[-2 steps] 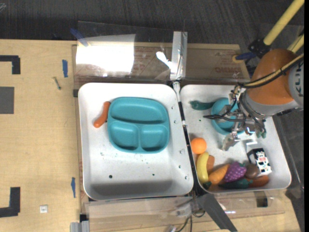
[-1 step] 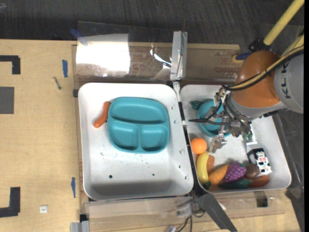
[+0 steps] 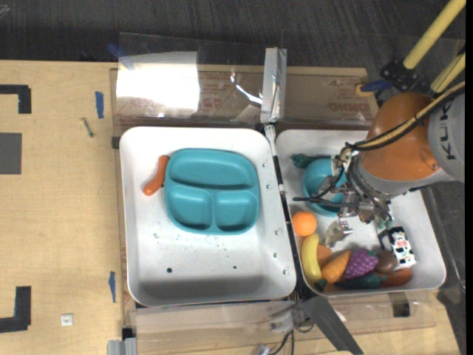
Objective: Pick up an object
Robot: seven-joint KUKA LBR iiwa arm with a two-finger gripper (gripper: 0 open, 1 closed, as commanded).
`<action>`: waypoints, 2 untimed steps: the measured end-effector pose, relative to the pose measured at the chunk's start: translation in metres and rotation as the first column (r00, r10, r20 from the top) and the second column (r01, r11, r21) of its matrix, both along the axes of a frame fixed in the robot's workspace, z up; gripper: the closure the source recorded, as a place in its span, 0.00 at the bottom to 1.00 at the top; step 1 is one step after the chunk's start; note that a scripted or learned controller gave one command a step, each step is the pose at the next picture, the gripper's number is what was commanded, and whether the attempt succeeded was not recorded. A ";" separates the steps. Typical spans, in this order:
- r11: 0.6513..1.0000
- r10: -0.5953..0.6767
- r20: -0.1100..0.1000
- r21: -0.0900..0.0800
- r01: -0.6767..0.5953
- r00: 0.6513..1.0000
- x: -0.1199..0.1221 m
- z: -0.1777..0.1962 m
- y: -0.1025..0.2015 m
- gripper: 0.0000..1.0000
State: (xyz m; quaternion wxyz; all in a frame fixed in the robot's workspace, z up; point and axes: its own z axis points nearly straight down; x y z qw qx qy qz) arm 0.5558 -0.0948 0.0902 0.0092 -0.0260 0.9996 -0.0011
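Teal tray (image 3: 213, 191), one carrot (image 3: 156, 176); hand (image 3: 341, 226) over toys, grip seemingly unreadable.

We see two white bins, the left bin (image 3: 140, 272) and the right bin (image 3: 432, 265), side by side on the tan table (image 3: 52, 220), with clear plastic sheeting (image 3: 192, 87) behind them.

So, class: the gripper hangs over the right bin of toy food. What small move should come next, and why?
Probably a short descent. The gripper hangs over bare floor of the right bin, beside the orange ball and above the banana; nothing shows between its fingers.
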 end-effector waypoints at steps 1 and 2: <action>0.999 0.037 -0.002 -0.001 -0.037 0.999 0.009 0.000 0.000 0.00; 0.999 0.039 -0.003 -0.001 -0.039 0.999 0.016 0.000 0.001 0.00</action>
